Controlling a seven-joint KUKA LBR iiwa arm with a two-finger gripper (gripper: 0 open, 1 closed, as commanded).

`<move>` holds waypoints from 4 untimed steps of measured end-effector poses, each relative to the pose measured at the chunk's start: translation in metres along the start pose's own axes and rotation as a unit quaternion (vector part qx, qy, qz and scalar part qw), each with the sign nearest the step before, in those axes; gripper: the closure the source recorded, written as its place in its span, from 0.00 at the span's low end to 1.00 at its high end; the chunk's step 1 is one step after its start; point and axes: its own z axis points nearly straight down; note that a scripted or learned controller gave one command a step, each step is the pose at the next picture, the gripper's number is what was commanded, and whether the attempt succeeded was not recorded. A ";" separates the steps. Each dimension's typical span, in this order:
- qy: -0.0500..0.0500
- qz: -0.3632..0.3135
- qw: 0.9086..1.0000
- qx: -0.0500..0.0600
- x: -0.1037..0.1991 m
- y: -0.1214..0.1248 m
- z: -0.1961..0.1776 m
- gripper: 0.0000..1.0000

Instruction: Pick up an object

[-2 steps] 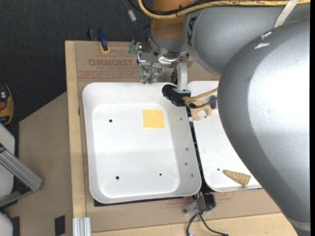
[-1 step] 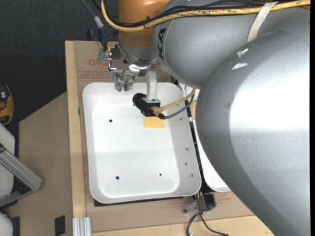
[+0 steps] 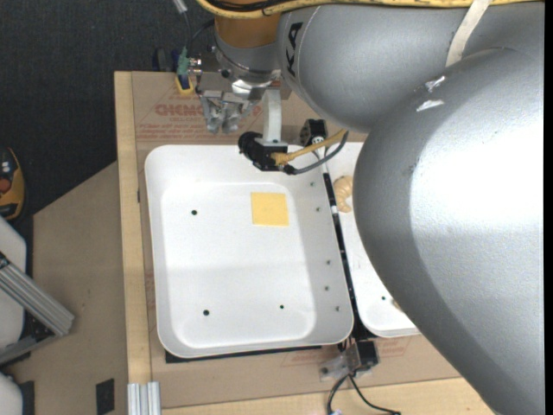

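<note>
Gripper (image 3: 223, 115) hangs above the brown board (image 3: 138, 232) just beyond the far rim of the left bin (image 3: 233, 318); whether it is spread or closed cannot be told, and nothing shows in its grasp. A flat yellow square (image 3: 270, 208) lies in the left bin's far half. A tan object (image 3: 344, 194) sits in the right bin (image 3: 380, 314), beside the grey arm (image 3: 432, 145).

- Left white bin (image 3: 173, 258) on the worktop (image 3: 134, 232), four small dark dots on its floor.
- Right white bin (image 3: 380, 314) just beside it, largely hidden.
- Aluminium rail (image 3: 34, 296) at the left edge, tilted.
- Small black connector (image 3: 363, 354) with cable below the bins.
</note>
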 end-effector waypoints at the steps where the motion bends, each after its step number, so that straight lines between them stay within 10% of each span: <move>1: 0.001 0.000 1.000 -0.003 0.000 -0.004 -0.103 1.00; 2: -0.002 0.002 1.000 0.009 -0.001 -0.004 0.026 1.00; 3: 0.001 0.002 1.000 -0.003 -0.032 0.000 -0.101 1.00; 4: -0.001 -0.001 1.000 0.007 0.001 -0.003 -0.026 1.00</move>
